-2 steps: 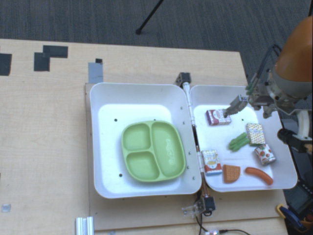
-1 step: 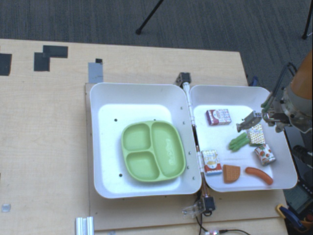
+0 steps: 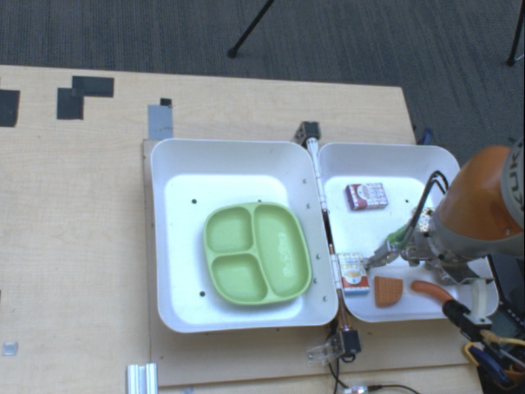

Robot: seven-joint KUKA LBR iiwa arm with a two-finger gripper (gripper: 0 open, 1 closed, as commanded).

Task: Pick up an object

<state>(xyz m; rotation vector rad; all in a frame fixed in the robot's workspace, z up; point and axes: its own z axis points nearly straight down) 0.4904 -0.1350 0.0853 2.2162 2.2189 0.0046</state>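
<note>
We see the arm (image 3: 484,208) as a thick rounded body, its broad band (image 3: 480,195) a bright, smooth orange with a soft sheen. At three o'clock from the band a sliver of pale grey casing (image 3: 517,183) shows. Below the band sits a grey wrist section (image 3: 459,249), darker and more angular. A thin black cable (image 3: 428,194) loops out at ten o'clock from the band and runs down toward the wrist.

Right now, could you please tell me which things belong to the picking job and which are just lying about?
For the job: gripper; red carton; small box; orange piece; orange-red stick; right bin.

Lying about: green divided plate; left bin; black tape patches.
</note>
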